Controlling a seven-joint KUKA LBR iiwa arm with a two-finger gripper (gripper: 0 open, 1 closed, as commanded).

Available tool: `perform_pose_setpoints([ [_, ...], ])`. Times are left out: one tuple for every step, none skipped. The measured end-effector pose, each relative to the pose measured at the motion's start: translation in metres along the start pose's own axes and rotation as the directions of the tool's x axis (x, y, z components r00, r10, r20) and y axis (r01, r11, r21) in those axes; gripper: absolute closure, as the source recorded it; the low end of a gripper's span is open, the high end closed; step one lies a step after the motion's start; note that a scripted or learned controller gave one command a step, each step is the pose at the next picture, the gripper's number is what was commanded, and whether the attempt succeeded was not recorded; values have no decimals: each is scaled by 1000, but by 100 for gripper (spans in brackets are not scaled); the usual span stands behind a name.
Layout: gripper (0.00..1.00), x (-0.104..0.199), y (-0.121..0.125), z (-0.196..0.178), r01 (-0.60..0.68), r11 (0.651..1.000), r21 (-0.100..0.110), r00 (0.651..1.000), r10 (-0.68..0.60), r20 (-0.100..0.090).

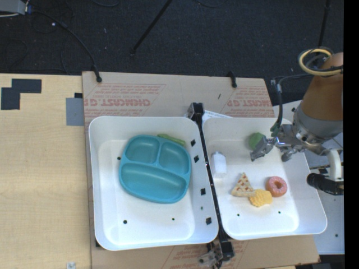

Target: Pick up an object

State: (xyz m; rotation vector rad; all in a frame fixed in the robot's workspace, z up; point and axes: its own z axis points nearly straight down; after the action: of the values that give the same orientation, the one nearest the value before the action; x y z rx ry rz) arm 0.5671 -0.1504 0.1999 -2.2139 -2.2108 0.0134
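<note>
While the gripper point(273, 151) hangs spread and unladen above the right bin point(305, 220)
A pink doughnut point(276, 186) lies just below.

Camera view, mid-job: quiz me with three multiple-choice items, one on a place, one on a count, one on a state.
1. Where is the teal divided plate?
A. left bin
B. right bin
C. on the cardboard

2. How many compartments has the plate?
A. two
B. three
C. five

3. The pink donut is:
A. between the fingers
B. lying on the bin floor
C. on the plate

Key: 1 A, it lies in the left bin. 2 B, two small above one long. 3 B, it lies below the gripper, beside the yellow corn.
</note>
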Motion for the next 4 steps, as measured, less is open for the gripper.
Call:
perform_pose_setpoints([
  [0,0,2,-5,2,1000,-10,1000,-2,2],
  [0,3,11,54,2,1000,-5,1000,-2,0],
  [0,4,10,110,1,1000,-5,1000,-1,0],
  [100,4,10,98,0,1000,-5,1000,0,0],
])
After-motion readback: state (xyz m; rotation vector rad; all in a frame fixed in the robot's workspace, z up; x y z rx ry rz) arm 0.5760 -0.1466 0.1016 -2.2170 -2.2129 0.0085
